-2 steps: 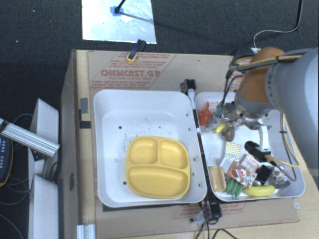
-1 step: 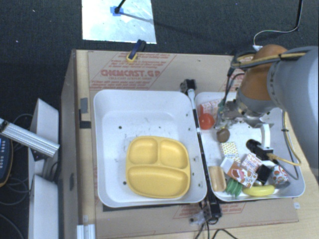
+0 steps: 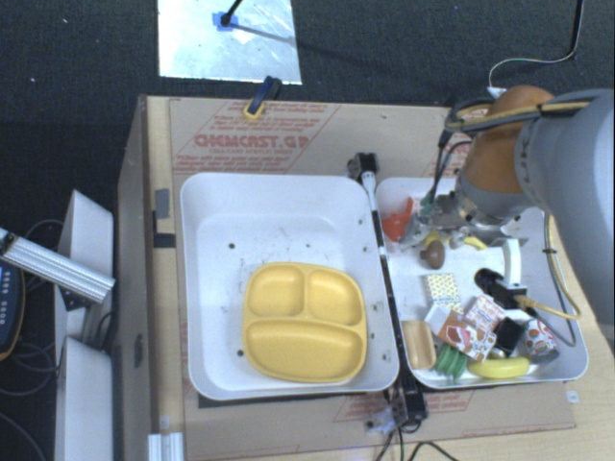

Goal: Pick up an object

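My gripper (image 3: pixel 430 230) hangs low over the far left part of the right bin (image 3: pixel 575 358), under the grey arm with its orange band. A small brown object (image 3: pixel 434 254) lies just below it, touching or nearly so; I cannot tell whether it is gripped. A red-orange piece (image 3: pixel 395 225) lies right beside the gripper on the left, against the bin wall. On the gripper's right, a small yellow piece (image 3: pixel 477 243) peeks out.
The left bin (image 3: pixel 216 219) holds a yellow divided plate (image 3: pixel 305 321). In the near part of the right bin lie a patterned card (image 3: pixel 442 286), a colourful box (image 3: pixel 465 326), a tan block (image 3: pixel 418 343), a green item (image 3: pixel 448 361), a banana (image 3: pixel 500 368) and a small cup (image 3: pixel 539 338).
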You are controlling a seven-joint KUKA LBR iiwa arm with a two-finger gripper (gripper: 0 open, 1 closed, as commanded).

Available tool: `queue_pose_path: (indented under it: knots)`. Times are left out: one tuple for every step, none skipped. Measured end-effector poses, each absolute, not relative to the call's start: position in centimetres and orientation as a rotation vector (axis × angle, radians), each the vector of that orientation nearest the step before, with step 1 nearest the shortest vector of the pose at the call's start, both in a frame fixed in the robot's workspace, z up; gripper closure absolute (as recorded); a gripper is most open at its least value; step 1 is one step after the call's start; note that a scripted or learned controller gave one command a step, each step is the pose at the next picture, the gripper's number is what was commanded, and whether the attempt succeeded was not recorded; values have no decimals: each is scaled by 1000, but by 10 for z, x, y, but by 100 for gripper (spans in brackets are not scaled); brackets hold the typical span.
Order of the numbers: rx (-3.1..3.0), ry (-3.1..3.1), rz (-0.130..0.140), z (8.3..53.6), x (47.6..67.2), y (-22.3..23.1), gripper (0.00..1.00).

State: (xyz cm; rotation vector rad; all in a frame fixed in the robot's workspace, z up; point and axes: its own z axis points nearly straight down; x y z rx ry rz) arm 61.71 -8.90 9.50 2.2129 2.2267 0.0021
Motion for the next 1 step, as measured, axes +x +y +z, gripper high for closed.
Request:
queue_pose_path:
  knots:
    - [2249,2251,-47,85,649,-90,0]
